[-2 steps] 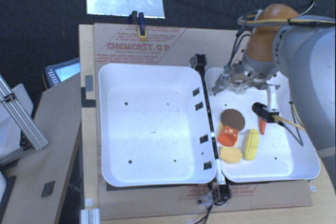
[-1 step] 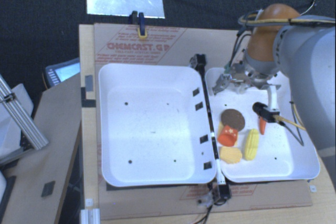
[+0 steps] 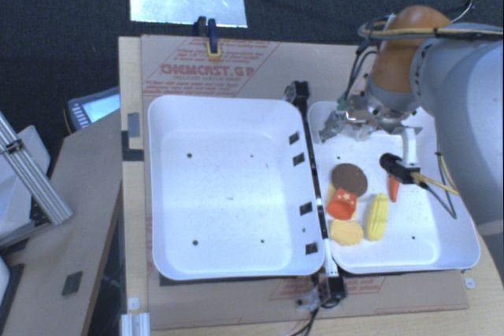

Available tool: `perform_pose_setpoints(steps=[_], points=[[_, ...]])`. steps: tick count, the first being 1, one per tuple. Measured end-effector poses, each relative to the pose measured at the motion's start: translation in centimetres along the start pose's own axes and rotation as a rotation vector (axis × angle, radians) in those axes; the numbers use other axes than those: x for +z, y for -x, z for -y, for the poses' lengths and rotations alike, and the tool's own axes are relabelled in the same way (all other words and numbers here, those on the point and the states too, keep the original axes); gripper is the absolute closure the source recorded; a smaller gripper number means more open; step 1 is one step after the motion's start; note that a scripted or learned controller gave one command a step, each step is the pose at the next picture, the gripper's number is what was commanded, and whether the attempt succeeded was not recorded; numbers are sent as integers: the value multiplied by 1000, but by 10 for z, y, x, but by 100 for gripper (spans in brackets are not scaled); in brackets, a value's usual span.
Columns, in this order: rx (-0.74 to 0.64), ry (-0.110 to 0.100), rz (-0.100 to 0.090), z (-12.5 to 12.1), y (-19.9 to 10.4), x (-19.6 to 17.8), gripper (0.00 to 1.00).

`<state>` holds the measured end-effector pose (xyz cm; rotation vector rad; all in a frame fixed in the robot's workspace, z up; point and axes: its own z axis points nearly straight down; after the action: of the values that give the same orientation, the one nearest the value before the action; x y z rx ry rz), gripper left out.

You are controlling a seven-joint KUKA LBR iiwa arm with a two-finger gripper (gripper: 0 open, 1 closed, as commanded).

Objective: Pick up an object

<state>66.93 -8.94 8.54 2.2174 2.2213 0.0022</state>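
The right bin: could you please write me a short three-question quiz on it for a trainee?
1. True or false: the corn lies in the left bin.
2. Which item lies nearest the pincer? A. disc B. corn C. lump
3. How many loose items lie in the right bin?

Key
1. False: it lies in the right bin.
2. A.
3. Five: disc, corn, lump, block, carrot.
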Motion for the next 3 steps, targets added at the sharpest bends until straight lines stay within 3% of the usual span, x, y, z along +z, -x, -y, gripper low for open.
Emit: perform_pose_setpoints(steps=[3], points=[[-1,-1,0,0,-4,0,0]])
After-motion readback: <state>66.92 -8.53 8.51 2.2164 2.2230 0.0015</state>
